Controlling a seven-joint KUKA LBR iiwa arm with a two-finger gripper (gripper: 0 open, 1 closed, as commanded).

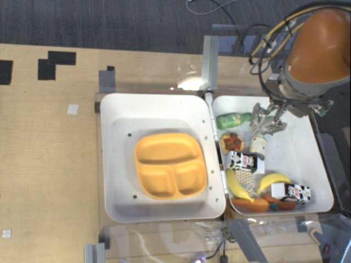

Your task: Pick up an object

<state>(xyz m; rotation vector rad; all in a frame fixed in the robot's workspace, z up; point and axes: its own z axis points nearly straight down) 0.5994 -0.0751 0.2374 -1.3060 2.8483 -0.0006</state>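
My gripper [268, 122] hangs over the back of the right bin [317, 163], open, with nothing between its fingers. Just below it in the view stands a small white bottle [258, 145]. A green bottle [233, 119] lies to its left along the bin's back. A small red item [232, 142] sits by the divider. A cow-patterned carton [244, 162] lies at mid bin. Two bananas [237, 184] [272, 181], another cow-patterned carton [296, 192] and an orange carrot [252, 204] crowd the front edge.
The left bin [118, 147] holds an orange divided plate [170, 165]. A metal post [210, 64] rises behind the rim where the bins meet. The arm's orange band [321, 43] looms over the right bin's back corner. Bare floor [299, 152] shows at the right bin's right side.
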